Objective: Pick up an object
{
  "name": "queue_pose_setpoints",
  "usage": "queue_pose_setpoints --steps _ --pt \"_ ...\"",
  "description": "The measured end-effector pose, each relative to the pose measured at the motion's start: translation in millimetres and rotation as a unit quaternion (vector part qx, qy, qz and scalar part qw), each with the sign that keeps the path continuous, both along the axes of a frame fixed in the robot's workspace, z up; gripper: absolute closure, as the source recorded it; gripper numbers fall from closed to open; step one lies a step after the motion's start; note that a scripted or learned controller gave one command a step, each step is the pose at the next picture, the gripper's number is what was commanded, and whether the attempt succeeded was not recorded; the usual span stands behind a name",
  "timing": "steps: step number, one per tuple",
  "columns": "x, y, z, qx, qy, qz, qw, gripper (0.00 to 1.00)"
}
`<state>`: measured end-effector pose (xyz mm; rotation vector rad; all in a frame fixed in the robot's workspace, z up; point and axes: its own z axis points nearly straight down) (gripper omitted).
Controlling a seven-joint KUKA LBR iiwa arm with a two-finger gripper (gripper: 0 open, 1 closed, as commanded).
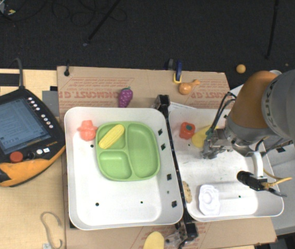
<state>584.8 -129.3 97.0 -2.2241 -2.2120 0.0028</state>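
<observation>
- The gripper (208, 150) hangs low in the right bin (271, 207); whether its fingers are spread or pressed together I cannot tell, since the wrist hides them.
- The nearest thing is a yellow object (199, 137), just beside the fingers on their far-left side, partly covered.
- A red-orange toy (187, 130) lies a little further left.
- The white object (209, 199) sits well apart, toward the near rim.

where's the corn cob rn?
The corn cob lies in the upper-left compartment of the green divided plate in the left bin, just right of the pink toy.
</observation>
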Motion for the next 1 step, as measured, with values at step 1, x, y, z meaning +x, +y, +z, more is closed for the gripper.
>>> queue_pose_setpoints --steps 1 --pt "-1.2 -0.8 42.0 -0.0010 -0.003 0.000 1.0000 1.00"
